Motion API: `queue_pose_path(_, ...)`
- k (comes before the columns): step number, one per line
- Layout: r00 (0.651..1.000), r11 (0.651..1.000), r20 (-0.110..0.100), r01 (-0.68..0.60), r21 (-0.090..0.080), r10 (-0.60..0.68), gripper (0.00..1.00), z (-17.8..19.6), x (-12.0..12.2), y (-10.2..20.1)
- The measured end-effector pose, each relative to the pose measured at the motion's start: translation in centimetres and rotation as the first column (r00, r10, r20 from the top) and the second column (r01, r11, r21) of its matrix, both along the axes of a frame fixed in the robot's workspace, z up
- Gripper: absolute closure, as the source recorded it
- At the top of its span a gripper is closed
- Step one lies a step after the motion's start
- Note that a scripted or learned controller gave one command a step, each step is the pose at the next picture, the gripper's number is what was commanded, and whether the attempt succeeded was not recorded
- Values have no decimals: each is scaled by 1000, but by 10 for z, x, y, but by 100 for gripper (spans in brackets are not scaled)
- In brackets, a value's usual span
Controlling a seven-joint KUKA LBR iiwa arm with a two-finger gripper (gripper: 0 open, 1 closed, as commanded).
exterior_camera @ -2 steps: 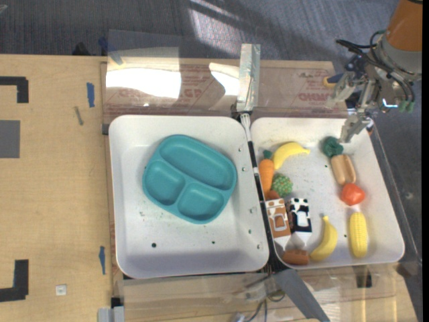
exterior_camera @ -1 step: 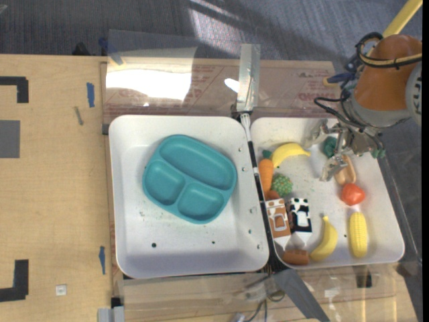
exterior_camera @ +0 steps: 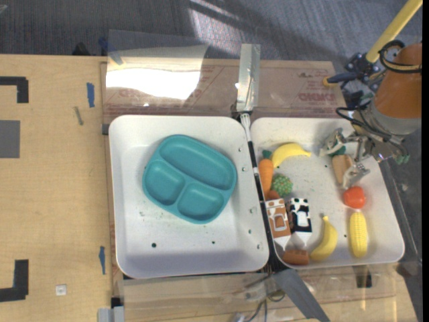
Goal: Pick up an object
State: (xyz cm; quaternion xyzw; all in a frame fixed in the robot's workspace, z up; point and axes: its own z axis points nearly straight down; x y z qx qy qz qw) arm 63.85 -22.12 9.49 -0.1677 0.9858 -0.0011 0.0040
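Over the right bin's (exterior_camera: pixel 392 250) far corner hangs the hand (exterior_camera: pixel 355 154), low above a tan block (exterior_camera: pixel 341 168) — whether it grips, I cannot tell. Just below lies a red tomato (exterior_camera: pixel 354 196), then a corn cob (exterior_camera: pixel 358 233). Two bananas (exterior_camera: pixel 289 153), a carrot (exterior_camera: pixel 266 175) and a small carton (exterior_camera: pixel 277 217) crowd the bin's left. Next door, a teal divided plate (exterior_camera: pixel 190 178) sits in the left bin (exterior_camera: pixel 127 240).

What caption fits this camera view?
Grey KUKA arm's gripper hangs over right white bin of toy food; teal divided plate lies in left bin.
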Motion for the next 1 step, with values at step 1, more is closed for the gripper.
queue_pose_path(1,1000,1000,1,-12,1,12,0,-6,-46,18)
